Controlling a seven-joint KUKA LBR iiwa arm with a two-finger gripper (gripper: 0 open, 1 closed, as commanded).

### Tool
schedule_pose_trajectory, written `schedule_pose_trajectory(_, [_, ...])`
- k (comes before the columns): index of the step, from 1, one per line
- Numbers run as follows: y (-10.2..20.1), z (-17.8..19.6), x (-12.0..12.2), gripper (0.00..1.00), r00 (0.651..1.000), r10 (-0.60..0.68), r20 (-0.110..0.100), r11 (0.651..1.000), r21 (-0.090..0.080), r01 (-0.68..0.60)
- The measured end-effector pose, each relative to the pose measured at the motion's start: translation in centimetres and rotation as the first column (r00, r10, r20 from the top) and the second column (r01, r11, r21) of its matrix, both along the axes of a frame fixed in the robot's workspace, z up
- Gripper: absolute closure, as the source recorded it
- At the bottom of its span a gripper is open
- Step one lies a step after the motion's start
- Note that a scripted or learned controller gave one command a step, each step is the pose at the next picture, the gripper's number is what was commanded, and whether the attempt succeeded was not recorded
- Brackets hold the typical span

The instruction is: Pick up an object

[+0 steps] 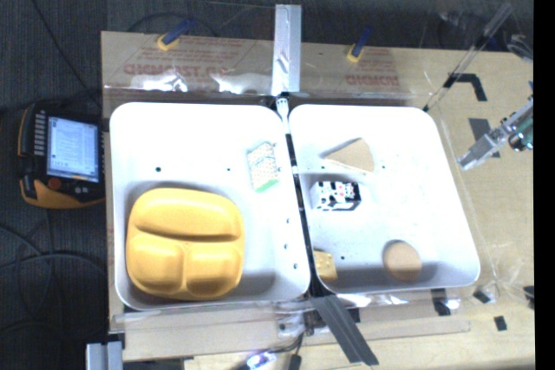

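Observation:
The left bin holds a big yellow moulded block at its front left and a small green-and-white packet near the divider. In the right bin lie a tan wedge, a black-and-white patterned piece, a round tan ball and a small tan scrap in the front left corner. My gripper sits outside the right bin's right rim, above the bench, apart from every object.
A handheld pendant with a lit screen lies left of the bins. A metal post stands behind the divider. Taped plastic sheeting covers the bench at the back.

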State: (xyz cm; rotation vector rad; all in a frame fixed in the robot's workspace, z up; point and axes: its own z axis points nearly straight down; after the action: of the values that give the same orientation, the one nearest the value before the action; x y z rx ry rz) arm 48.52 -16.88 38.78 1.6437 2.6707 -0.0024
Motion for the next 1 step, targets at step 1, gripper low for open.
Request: schedule_pose_trajectory(1, [-3.93,4.74,2.95,1.00,0.955,0.297,-0.001,0.955,-0.001,-0.297])
